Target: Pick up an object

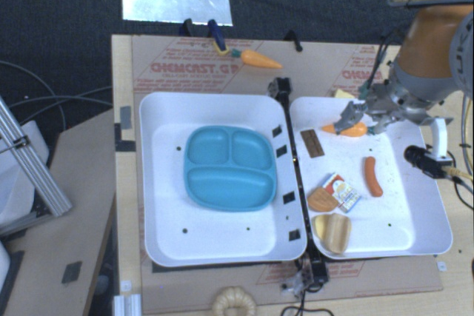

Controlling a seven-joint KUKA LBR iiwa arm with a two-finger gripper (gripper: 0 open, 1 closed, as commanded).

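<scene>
The orange carrot-like piece (351,131) lies in the right bin (422,233) near its far edge, long axis roughly across the view, directly beneath the gripper (361,119); whether the fingers are wide or narrow I cannot tell. The table's board (185,63) reads "CHEMCAST" (red lettering).

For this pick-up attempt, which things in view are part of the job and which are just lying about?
Part of the job:
- gripper, low over the right bin
- orange piece at the gripper
- other right-bin items: sausage, brown strip, small carton, taco shell

Lying about:
- blue divided plate in the left bin
- toy carrot on the board
</scene>
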